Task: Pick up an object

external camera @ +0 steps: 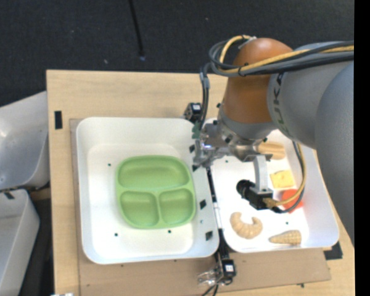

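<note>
My gripper (208, 148) hangs under the orange-banded wrist, over the divider between the two bins, at the upper left of the right bin (324, 227). In that bin lie a tan croissant (246, 226), a pale cone-shaped piece (285, 237), a yellow block (282, 179), a small orange-red item (289, 196) and a tan roll (272, 150) partly under the arm. The arm hides the bin's upper part. Nothing shows between the gripper's tips.
A green divided plate (155, 191) lies in the middle of the left bin (92, 165). The raised divider (213, 208) between the bins runs just below the gripper. The wooden bench (61, 97) borders both bins.
</note>
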`<state>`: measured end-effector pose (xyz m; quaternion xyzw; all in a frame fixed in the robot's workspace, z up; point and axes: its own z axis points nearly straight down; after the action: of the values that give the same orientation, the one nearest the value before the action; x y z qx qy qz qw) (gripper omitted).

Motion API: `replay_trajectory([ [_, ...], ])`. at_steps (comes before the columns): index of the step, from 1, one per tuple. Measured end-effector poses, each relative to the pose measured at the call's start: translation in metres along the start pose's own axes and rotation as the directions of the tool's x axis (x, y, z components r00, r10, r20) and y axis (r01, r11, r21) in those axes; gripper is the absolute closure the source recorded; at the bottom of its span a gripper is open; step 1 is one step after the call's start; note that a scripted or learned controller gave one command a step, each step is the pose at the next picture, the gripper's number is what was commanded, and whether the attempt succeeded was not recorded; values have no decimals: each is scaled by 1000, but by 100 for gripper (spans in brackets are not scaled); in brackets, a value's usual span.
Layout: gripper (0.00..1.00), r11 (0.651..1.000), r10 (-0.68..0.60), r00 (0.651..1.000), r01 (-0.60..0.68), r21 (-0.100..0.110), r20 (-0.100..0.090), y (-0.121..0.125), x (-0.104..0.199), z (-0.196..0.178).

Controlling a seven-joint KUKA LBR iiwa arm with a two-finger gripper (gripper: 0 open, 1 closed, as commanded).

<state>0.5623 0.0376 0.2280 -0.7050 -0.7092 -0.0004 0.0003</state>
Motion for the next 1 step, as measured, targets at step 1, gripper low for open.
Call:
replay_trajectory([
  [1, 100, 1000, 0, 1000, 0, 0, 0, -4, 47, 2],
])
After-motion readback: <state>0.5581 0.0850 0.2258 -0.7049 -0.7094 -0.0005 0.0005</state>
